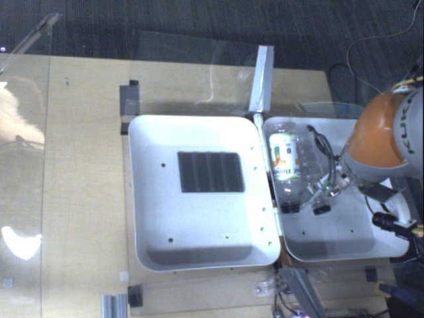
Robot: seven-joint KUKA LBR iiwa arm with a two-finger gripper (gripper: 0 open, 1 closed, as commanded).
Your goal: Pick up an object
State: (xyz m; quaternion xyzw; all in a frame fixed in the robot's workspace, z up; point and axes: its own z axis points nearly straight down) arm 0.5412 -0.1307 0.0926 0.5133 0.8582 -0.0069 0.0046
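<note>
A clear plastic bottle (286, 161) with a white, green and orange label lies along the left wall of the right bin (344, 237). Its black cap (289, 208) points toward the near side. My gripper (323, 195) is low in this bin, just right of the bottle's lower half and close to it. The orange band (371, 138) and grey wrist rise behind it and hide part of the bin's right side. Nothing visibly hangs from the gripper.
The left bin (199, 230) holds a dark ribbed rectangle (211, 171) at its middle. A metal post (262, 78) stands behind the wall between the two bins. Black cables (391, 224) run by the right bin's right edge. Wooden bench (73, 177) extends to the left.
</note>
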